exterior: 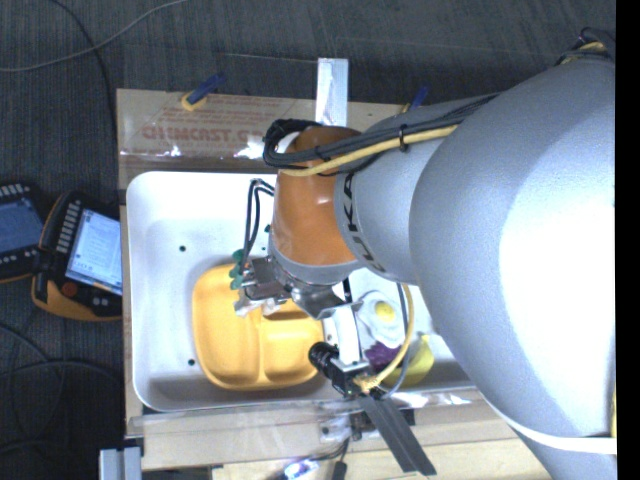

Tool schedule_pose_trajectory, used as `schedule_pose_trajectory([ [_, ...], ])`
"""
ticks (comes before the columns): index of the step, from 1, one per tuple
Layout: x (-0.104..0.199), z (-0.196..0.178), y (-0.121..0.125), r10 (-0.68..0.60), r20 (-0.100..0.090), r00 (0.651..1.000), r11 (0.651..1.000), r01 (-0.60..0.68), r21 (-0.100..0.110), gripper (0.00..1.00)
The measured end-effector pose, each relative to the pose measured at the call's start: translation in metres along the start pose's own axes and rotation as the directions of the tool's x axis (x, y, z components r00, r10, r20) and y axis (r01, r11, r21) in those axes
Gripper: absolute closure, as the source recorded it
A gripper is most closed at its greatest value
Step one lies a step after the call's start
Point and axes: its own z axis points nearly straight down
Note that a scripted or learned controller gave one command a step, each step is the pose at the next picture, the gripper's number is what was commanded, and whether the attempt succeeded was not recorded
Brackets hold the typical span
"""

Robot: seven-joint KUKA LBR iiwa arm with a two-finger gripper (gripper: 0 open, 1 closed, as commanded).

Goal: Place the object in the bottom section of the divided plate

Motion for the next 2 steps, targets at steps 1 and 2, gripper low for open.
schedule_pose_trajectory([
  [1, 0.021, -0.03, -0.0121, -0.117, 0.0, 0.993, 0.993, 0.117, -0.002, 1.0],
  [2, 0.021, -0.03, -0.0122, -0.117, -0.001, 0.993, 0.993, 0.117, -0.002, 0.0],
])
